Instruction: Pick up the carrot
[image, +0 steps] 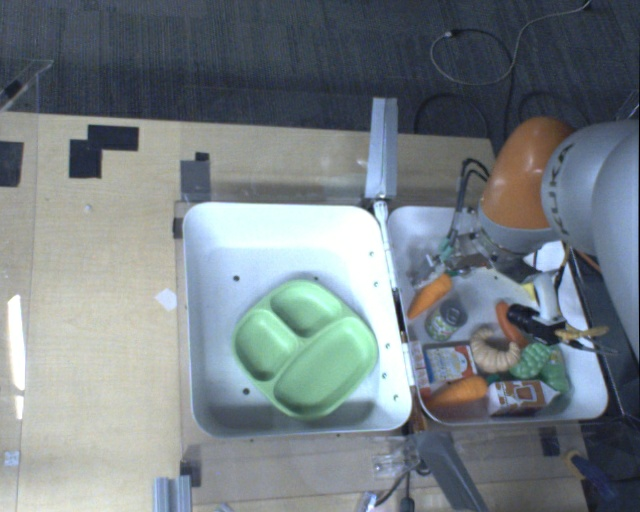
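Nearest the lens, along the front wall of the right-hand shallow white bin (590, 400): an orange-and-white printed carton (517, 397), a second small red-and-white carton (446, 360) with a blunt orange piece (461, 389) just beside it; a ribbed beige ring-shaped toy (495, 349) and a knobbly green toy (545, 362) close behind; a small round tin (447, 319) in the middle. Further back in that same bin, the short tapered orange plastic carrot (430, 296), lying slantwise near the divider, thick end up toward the gripper (455, 257). Hovering just beside that upper end, apparently not around it; cannot tell how the jaws stand, too dark and small against the wrist. Best to centre over the carrot's middle rather than its tip; turn the wrist so the jaws close across the narrow width, not along the length; descend clear of the tin and the bin wall; squeeze only once both sides are bracketed. Left-hand white bin (200, 330) with its pale green divided plate (306, 346): well apart, no concern.
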